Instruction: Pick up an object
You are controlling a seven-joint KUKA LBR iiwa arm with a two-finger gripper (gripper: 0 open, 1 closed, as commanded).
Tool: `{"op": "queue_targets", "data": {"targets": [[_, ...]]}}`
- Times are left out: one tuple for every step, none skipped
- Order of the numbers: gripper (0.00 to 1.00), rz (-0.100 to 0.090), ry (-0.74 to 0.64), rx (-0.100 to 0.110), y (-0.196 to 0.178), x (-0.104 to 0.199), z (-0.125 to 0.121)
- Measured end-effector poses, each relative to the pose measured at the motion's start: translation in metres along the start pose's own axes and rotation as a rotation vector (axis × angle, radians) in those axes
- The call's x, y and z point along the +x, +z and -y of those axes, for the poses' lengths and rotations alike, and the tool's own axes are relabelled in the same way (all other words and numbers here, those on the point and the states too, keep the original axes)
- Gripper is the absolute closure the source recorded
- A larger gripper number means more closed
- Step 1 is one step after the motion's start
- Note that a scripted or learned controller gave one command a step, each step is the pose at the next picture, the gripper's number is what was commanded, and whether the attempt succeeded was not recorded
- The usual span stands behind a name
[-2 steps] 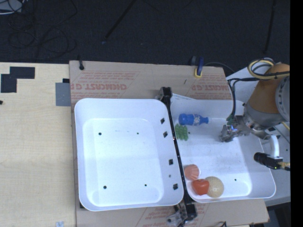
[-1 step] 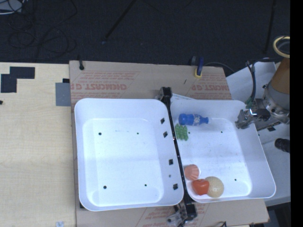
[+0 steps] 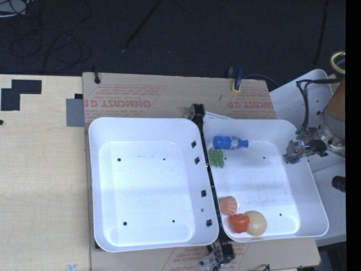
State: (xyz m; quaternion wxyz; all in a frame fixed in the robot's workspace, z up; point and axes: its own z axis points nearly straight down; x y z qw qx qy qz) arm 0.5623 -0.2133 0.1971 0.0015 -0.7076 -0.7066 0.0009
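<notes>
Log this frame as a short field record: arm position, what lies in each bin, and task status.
arm: hand at the right bin's right rim
right bin, far left: blue bottle lying on its side, green object just nearer
right bin, near left corner: peach ball, red object and cream ball, clustered
left bin: bare white floor
task status: nothing seen lifted

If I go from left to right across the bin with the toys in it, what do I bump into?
Green toy → blue bottle → cream ball → gripper at the right rim. The peach ball and red ball overlap the others sideways.
</notes>
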Motion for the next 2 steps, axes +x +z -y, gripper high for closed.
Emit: {"op": "queue_targets", "data": {"targets": [[1.00,-0.002,-0.005,0.004,0.101,0.002,-0.029],[1.00,0.002,0.001,-0.007,0.001,-0.001,-0.014]]}}
